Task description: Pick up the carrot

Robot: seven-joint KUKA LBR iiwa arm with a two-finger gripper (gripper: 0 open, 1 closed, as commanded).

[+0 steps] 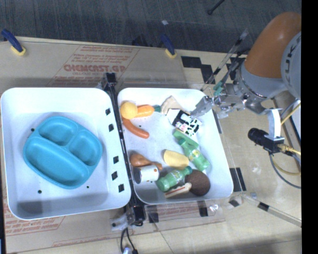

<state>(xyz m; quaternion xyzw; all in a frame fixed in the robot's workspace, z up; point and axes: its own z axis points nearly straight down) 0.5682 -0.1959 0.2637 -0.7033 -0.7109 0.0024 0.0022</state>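
We can't tell gripper (205,103) state; carrot (144,110) at 9 o'clock touches lemon (128,110); misgrab risk.

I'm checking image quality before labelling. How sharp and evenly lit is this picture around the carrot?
Camera view: light is even and soft, with faint shadows along the right bin walls; the carrot is slightly soft but legible; the gripper is blurrier, and no glare hides anything.
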